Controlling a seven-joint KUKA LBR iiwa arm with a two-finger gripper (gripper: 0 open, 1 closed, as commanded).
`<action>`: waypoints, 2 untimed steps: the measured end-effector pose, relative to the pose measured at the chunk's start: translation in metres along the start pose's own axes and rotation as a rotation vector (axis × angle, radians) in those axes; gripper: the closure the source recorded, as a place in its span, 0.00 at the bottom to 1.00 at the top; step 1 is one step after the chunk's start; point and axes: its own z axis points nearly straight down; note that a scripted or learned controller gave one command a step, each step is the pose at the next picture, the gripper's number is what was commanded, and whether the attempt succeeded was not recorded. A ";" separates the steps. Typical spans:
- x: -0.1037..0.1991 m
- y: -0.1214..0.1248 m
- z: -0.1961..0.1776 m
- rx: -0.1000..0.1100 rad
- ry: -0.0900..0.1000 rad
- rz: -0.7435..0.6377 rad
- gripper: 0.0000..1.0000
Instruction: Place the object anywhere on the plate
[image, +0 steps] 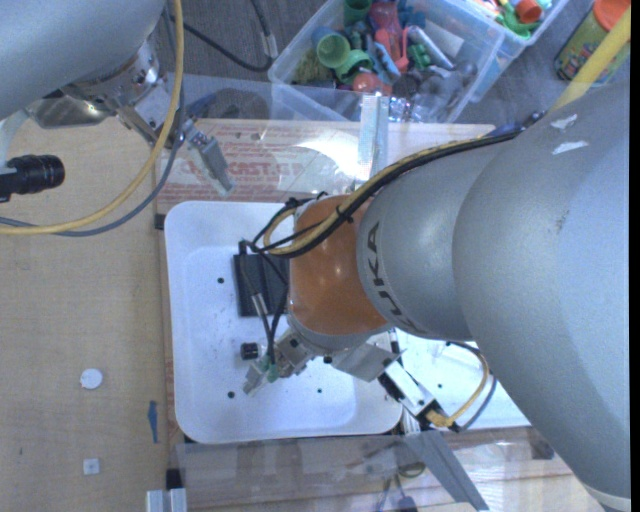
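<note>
**Honestly, the arm hogs most of this shot**

So the big grey arm (520, 260) comes in from the right and covers nearly everything on that side. Its orange band (325, 275) sits over the middle of the left bin (190, 300). A black box (252, 282) is strapped to the wrist, with dark cables looping off it. The gripper (264, 371) is down low over the bin floor, pointing toward the lower left. I can't make out whether it's spread or clamped on anything. There's a greenish bit at its tip, but it's too small to call.

The object I can make out is a small dark block (247, 350). It lies on the white bin floor just left of the gripper tip, close to it, and I can't tell if they touch. A few black specks are scattered around it.

The right bin (505, 405) is mostly hidden under the arm. A yellow wire (470, 400) curls over the corner that pokes out.

Further out:
- a clear tub of colourful toys (400, 50) at the top
- a board with red print (260, 165) behind the bins
- a yellow cable (178, 90) hanging at the upper left
- a black cylinder (30, 175) at the left edge

The bench (80, 300) is plain tan, with a little white disc (91, 378) lying on it well left of the bin.
</note>
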 end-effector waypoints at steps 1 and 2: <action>0.011 0.007 0.038 -0.007 0.000 0.302 0.00; -0.039 0.050 0.037 -0.009 0.001 -0.420 0.00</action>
